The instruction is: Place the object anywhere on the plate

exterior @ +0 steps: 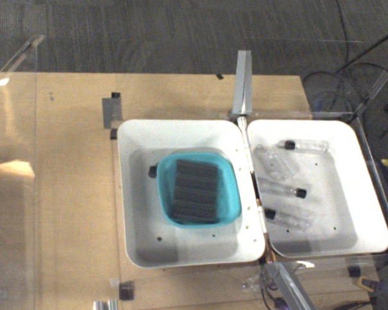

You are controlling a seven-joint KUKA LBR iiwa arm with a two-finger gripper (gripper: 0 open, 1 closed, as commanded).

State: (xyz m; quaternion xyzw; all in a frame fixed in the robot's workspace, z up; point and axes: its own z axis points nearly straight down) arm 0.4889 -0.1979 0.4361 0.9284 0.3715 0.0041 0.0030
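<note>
Wooden bench (56, 221) over dark floor (143, 25) bears two white bins (128, 186); pincer's state cannot be told.

The square turquoise plastic plate (228, 182) before me looks smooth with a soft sheen. On it lies a dark grey ribbed block (194, 191), matt, perhaps foam or rubber. Both shallow white plastic bins (134, 186) look smooth and faintly glossy. In the right one lie clear plastic tubes with black caps (304, 145), see-through and shiny. The pale wooden bench top (61, 208) is smooth and glares where light strikes it.
</note>
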